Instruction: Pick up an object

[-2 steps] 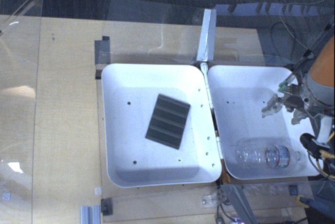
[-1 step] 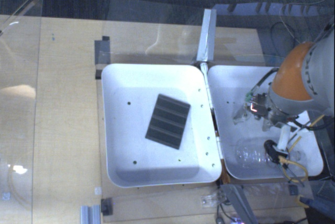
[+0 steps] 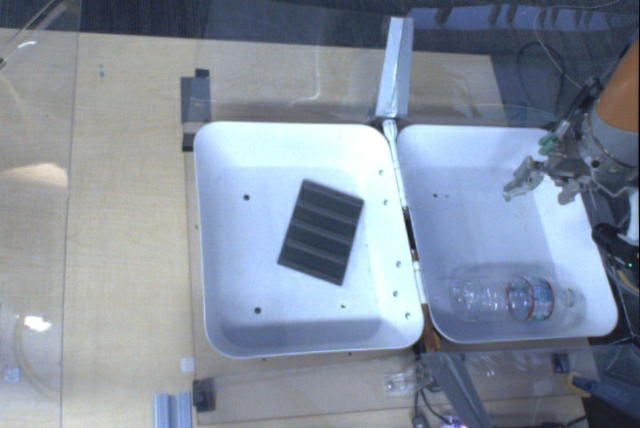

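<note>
A dark grey ribbed rectangular block [image 3: 321,232] lies tilted in the middle of the left bin [image 3: 225,166]. A clear plastic bottle [image 3: 508,297] with a blue label lies on its side near the front edge of the right bin [image 3: 450,156]. My gripper [image 3: 545,180] hangs over the right bin's far right part, its two fingers spread apart with nothing between them. It is well above and behind the bottle.
A grey upright divider post [image 3: 395,66] stands behind the seam between the bins. Clear plastic sheeting covers the wooden bench on the left. Cables run along the right side near the arm.
</note>
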